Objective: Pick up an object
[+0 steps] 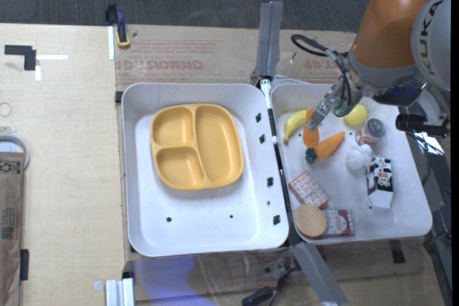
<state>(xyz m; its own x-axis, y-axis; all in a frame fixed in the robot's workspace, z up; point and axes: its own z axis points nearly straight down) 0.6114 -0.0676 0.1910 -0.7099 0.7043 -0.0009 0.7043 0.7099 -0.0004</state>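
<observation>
The arm reaches in from the upper right of the frame, and its gripper [320, 113] hangs low over the top left corner of the right bin [409, 222]. Its tip sits right above a toy carrot [310, 137], with a second carrot [330, 145] lying just beside it and a banana [293, 123] to their left against the bin wall. From where I stand I cannot tell how the gripper is set, and nothing shows that it has a hold on anything.

This looks like the reach-and-descend step, with the upper carrot the likeliest target. The next move calls for a straight, short drop onto that carrot without nudging the banana or the second carrot, which crowd it.

Lower in that bin lie a small milk carton [380, 181], a white ball [357, 158], a round cookie [311, 221] and flat packets [308, 190]. The left bin [136, 175] carries a yellow divided plate [196, 147].
</observation>
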